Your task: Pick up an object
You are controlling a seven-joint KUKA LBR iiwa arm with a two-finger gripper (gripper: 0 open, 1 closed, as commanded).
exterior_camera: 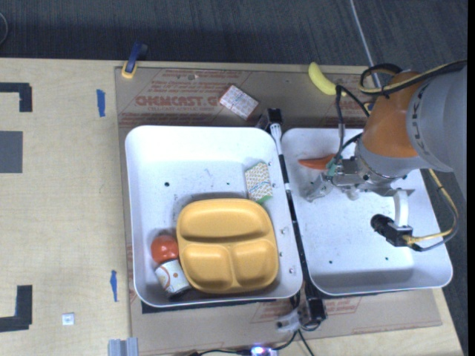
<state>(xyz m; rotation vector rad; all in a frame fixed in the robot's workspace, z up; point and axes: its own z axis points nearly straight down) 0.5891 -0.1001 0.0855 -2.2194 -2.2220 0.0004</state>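
- My end effector (318,190) sits low in the right white bin (415,273), near its upper-left corner; I cannot tell its state.
- Orange carrot-shaped piece (315,162) lies just above it, close to the bin's top wall.
- Left white bin (141,199) is crowded: yellow compartment tray (226,245) fills the middle, a red-and-white ball-like toy (168,262) is wedged at its lower left, a patterned packet (258,180) at its upper right.
- Yellow banana-shaped thing (321,78) rests on the cardboard (185,95) behind the bins.
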